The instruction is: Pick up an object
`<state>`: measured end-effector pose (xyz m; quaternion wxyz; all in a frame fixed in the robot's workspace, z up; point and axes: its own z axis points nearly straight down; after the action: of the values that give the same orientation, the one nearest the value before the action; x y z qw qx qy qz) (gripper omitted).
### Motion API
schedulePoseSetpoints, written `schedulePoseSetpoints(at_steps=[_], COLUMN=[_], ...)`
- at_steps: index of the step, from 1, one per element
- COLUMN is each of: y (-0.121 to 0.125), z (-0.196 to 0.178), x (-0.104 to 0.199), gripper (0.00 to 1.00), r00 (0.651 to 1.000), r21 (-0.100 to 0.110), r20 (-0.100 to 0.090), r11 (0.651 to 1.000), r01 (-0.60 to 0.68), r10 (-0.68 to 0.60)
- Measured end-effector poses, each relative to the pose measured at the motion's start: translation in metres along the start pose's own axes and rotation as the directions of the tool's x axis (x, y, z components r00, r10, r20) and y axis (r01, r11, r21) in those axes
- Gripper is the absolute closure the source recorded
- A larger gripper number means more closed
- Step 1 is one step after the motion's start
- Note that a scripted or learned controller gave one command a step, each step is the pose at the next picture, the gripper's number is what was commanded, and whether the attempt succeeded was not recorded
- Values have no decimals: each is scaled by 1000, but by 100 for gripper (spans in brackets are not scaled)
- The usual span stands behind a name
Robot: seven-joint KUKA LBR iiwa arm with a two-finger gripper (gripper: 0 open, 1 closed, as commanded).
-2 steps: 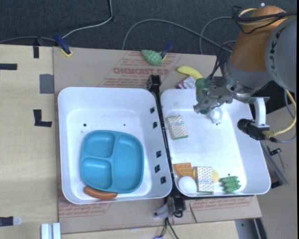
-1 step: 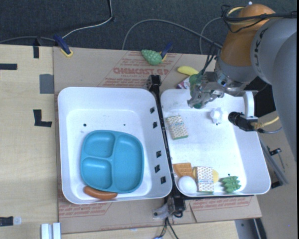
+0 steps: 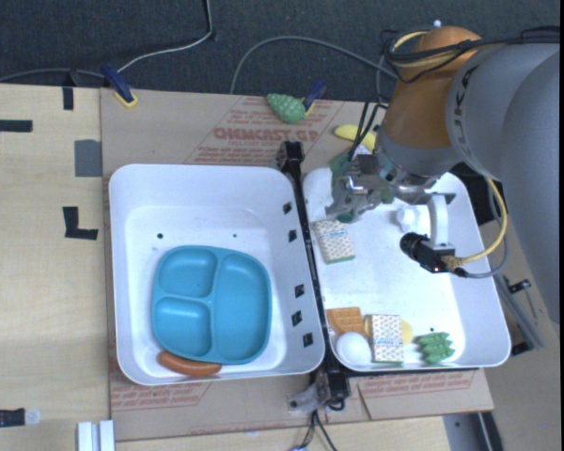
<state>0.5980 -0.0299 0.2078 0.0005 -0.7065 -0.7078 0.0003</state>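
Camera view: two white bins sit side by side on the tabletop. The arm [image 3: 470,92] reaches in from the right and hangs over the upper left part of the right bin [image 3: 470,289]. The pincer [image 3: 350,200] is low there, close to the divider between the bins. Its state cannot be judged from this angle, and nothing is seen held in it.

The nearest candidate is a small patterned packet [image 3: 336,242], lying flat on the bin floor just below the pincer, towards the near edge of the bin. It is set slightly askew, its long axis running roughly from far to near. A short drop and a small shift towards the near side would likely bring the pincer over it.

Well apart, along the near wall of the same bin, lie an orange cracker-like piece [image 3: 345,319], a white egg-shaped item [image 3: 353,348], a second patterned packet [image 3: 386,336] and a green toy [image 3: 435,347].

The left bin [image 3: 207,191] holds a blue divided plate [image 3: 211,303] with an orange sausage-like item [image 3: 190,365] at its near edge, further from the pincer than anything in the right bin
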Motion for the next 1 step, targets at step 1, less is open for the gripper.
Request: schedulePoseSetpoints(at_steps=[1], y=[-14], z=[-13], x=[63], gripper=[100], r00=[1000], r21=[1], r20=[-1], r11=[1000], r01=[1], r10=[-1])
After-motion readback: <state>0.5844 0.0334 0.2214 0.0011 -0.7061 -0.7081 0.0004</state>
